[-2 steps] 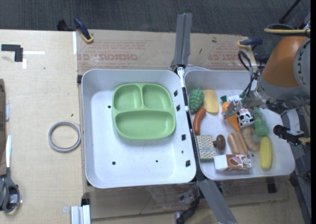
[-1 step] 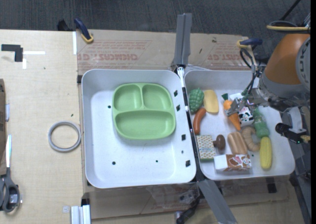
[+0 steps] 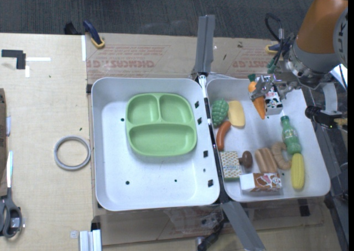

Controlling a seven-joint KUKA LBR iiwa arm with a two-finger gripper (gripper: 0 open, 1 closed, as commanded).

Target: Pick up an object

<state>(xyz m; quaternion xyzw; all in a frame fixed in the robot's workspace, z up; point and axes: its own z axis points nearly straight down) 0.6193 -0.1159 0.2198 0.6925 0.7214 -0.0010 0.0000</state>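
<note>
My gripper (image 3: pixel 266 86) hangs over the far part of the right bin (image 3: pixel 315 186), reaching in from the upper right. Right at its tip is an orange carrot (image 3: pixel 259 105), point towards the near side, its top against the gripper. A small black-and-white carton (image 3: pixel 272 102) sits just right of the carrot, under the gripper. Whether either one is held is hidden by the gripper body. Other toy food lies in the same bin: a green vegetable (image 3: pixel 219 111), a yellow wedge (image 3: pixel 237 114), a sausage (image 3: pixel 222 134) and a green bottle (image 3: pixel 289 135).
The left bin (image 3: pixel 105 150) bears a green divided plate (image 3: pixel 161 124). Nearer in the right bin lie a yellow corn cob (image 3: pixel 297 171), bread rolls (image 3: pixel 269 159), a cracker box (image 3: pixel 229 165) and a snack pack (image 3: pixel 263 182). A tape ring (image 3: pixel 72 152) and scissors (image 3: pixel 10 214) lie on the bench at left.
</note>
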